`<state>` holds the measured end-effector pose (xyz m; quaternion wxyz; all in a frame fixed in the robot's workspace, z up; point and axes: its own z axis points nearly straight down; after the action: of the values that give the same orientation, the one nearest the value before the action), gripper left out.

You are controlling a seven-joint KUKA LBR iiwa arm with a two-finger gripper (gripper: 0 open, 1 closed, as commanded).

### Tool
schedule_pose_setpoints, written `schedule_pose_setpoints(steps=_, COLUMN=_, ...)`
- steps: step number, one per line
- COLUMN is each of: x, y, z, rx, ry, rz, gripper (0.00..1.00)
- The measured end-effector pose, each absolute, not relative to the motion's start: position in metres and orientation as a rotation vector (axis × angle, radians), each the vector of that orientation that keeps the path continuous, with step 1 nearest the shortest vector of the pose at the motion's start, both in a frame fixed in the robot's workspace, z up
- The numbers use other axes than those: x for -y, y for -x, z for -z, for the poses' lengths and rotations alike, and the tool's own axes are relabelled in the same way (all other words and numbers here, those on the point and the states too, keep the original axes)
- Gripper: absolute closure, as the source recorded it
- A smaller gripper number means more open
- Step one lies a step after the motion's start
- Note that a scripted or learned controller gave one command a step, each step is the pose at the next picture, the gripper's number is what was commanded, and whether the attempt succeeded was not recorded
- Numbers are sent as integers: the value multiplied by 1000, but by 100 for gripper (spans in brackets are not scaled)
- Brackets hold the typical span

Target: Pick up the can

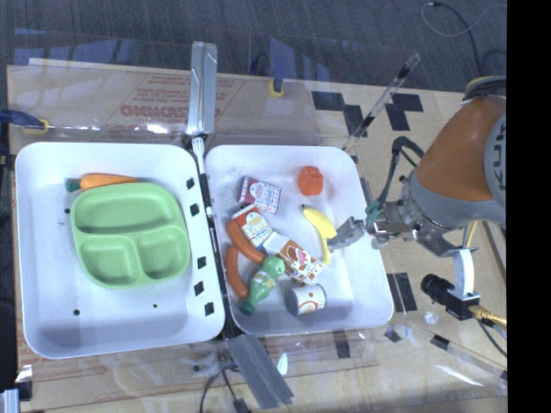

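The can (306,299) is a small silver cylinder with a brown label. It lies on its side near the front of the right bin (366,304), just right of a green bottle (261,284). My gripper (346,233) hangs over the right part of that bin, beside the lower end of a yellow banana (319,227). It is up and to the right of the can, with a clear gap between them and nothing seen in it. The grey and orange arm (456,170) reaches in from the right.
Around the can the right bin holds a printed snack box (297,261), two sausages (244,241), small cartons (258,194) and an orange-red item (311,180). In the left bin (43,317) lie a green divided plate (131,235) and a carrot (105,181).
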<state>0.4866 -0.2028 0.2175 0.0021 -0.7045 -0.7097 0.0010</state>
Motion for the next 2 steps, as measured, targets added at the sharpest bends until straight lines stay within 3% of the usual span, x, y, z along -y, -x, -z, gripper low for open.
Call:
schedule_pose_setpoints(steps=1, x=211, y=-478, z=-339, rx=2584, ry=1791, rz=-1, gripper=0)
schedule_pose_setpoints(steps=2, x=175, y=-477, z=-174, rx=2757, ry=1499, rz=-1, gripper=0)
